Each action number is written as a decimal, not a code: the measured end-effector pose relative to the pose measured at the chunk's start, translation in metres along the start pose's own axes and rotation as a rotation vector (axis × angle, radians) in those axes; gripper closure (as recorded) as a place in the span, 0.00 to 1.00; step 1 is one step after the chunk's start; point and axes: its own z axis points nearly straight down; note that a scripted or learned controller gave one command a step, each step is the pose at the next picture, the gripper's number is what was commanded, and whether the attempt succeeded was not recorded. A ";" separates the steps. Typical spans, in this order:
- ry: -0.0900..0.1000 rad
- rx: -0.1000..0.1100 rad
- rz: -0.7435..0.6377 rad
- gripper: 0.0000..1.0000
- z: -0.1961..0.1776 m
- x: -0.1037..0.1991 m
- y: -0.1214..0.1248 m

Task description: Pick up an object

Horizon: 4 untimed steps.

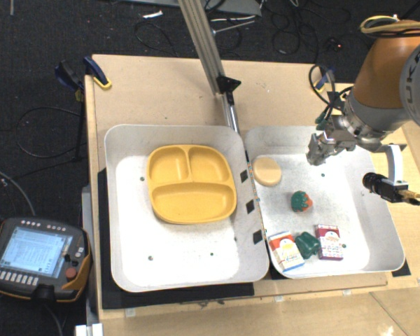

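Nearest the camera, below the gripper (320,152) at the right bin's (378,219) front edge, lie three small things close together: a white and orange carton (286,250), a dark green lump (308,244) touching it, and a red and white box (329,242) just beside that; their printing is too small to read. A little farther back, below and slightly left of the gripper, a strawberry-like toy (301,201), red with a green cap, sits alone on bare bin floor. Left of the gripper a round tan disc (267,171) lies near the bin's left wall. The gripper itself hangs over the bin's far part with nothing seen between its tips; how wide it stands cannot be told from this angle. The strawberry looks the best target, I judge: it stands apart from its neighbours, so a straight descent centred over it should avoid nudging the cartons. Far left, in the other bin (126,257), rests a yellow divided plate (192,184) on the surface (154,89).
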 end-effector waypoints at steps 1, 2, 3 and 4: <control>0.001 0.003 0.001 1.00 -0.015 0.000 0.001; 0.003 0.003 -0.004 1.00 -0.026 0.054 0.007; 0.003 0.003 -0.005 1.00 -0.035 0.109 0.017; 0.002 0.005 -0.004 1.00 -0.022 0.156 0.027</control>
